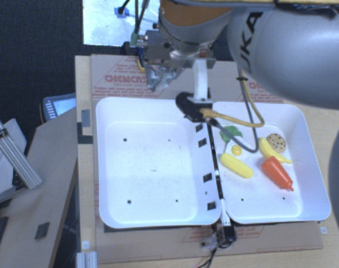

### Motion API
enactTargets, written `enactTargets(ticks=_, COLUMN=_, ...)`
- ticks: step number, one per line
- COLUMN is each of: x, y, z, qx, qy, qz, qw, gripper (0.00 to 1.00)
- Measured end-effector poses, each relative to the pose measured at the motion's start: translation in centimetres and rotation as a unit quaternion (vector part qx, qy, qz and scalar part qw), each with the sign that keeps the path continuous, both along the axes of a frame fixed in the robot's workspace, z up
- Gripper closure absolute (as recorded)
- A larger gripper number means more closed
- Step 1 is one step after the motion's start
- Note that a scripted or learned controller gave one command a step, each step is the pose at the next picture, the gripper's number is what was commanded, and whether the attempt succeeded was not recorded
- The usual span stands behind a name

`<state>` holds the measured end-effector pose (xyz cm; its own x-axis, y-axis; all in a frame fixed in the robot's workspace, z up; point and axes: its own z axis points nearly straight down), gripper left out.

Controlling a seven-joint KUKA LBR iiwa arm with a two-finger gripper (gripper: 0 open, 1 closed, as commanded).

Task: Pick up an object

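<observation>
Orange carrot point(277, 173) and corn point(236, 165) lie in the right bin point(317, 205); we see the hand point(158, 78) (grip unclear) above the table point(41, 166).

Two bins sit side by side on the desk point(86, 149). Right bin point(309, 205) contains: corn cob point(236, 165) left of carrot point(277, 173); banana point(270, 149) and cookie point(277, 142) behind them. Claw point(158, 78) sits behind the left bin point(147, 166).
</observation>
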<state>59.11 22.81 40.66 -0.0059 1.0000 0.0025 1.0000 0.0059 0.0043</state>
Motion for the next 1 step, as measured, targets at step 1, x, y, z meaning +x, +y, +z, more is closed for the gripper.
enactTargets(ticks=1, x=-2.86, y=0.71, z=5.33, qx=0.0007, qy=-0.001, qz=0.0, qw=1.0, gripper=1.0)
